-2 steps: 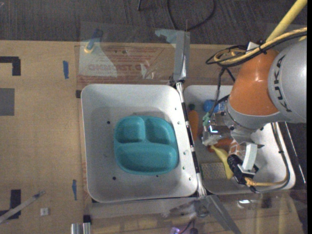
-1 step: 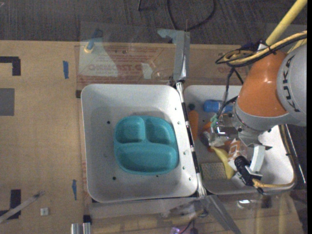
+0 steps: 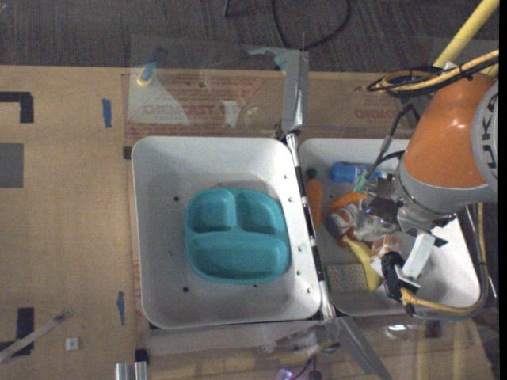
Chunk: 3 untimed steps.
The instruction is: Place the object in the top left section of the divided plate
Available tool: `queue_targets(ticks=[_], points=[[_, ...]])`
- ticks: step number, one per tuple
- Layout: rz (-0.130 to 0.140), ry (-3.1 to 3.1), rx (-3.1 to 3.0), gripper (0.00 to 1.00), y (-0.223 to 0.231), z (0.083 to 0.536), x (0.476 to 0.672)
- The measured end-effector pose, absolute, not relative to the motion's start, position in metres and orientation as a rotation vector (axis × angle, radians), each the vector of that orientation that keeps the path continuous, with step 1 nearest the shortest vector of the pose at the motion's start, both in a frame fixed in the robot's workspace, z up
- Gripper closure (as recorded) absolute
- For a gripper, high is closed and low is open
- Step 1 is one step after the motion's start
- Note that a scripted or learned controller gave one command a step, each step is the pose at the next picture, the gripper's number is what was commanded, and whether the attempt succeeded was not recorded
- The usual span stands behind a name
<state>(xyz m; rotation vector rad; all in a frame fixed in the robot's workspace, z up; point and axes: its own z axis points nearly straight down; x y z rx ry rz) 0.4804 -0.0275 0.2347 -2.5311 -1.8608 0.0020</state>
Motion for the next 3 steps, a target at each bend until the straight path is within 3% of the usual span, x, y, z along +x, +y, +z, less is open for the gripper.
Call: queue_targets(ticks=[1, 2, 3], points=[[0.003, -2.002, -2.418, 1.0, -0.037, 0.184, 0.479], [0.001, -2.248, -2.195, 1.0, 0.02, 0.195, 0.479], [0.003, -2.414, -2.006, 1.0, 0.127, 0.107, 0.485]])
